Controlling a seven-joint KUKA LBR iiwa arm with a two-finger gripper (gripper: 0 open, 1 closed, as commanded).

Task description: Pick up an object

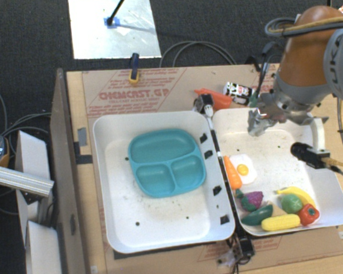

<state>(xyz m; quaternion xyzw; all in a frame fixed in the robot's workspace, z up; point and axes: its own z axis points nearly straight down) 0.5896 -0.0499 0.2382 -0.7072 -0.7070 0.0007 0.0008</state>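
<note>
The right bin holds toy food along its near and left sides: an orange carrot, a fried egg, a purple piece, a dark green cucumber, a yellow corn cob, a banana, a green pepper and a red tomato. My gripper hangs over the far left part of this bin, above bare white floor. It is well back from the egg, with nothing seen in it.
The left bin carries a teal divided plate. Black clips run along the wall between the bins. Behind the bins, an orange piece and a small black-and-white item lie on the cardboard.
</note>
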